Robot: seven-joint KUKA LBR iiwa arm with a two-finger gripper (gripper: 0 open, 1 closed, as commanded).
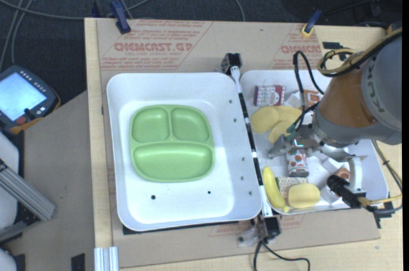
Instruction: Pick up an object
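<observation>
Objects for picking are lying heaped in the right bin (378, 181), while the left bin (121, 135) is holding a green divided plate (171, 142) at its centre. Going rightward, a banana (273, 190) is lying at about seven o'clock in the right bin, touching a yellow sponge-like block (303, 195) at six o'clock. A pale yellow fruit (273, 119) (possibly a lemon or pear) is sitting at ten o'clock, with a maroon box (269, 95) at eleven o'clock just above it. A small red-and-white can (297, 162) is standing near the middle. The gripper (287, 143) is hovering right over that can and beside the yellow fruit; whether it is released or clenched I cannot tell. The grey arm (377, 97) is reaching in from three o'clock.
</observation>
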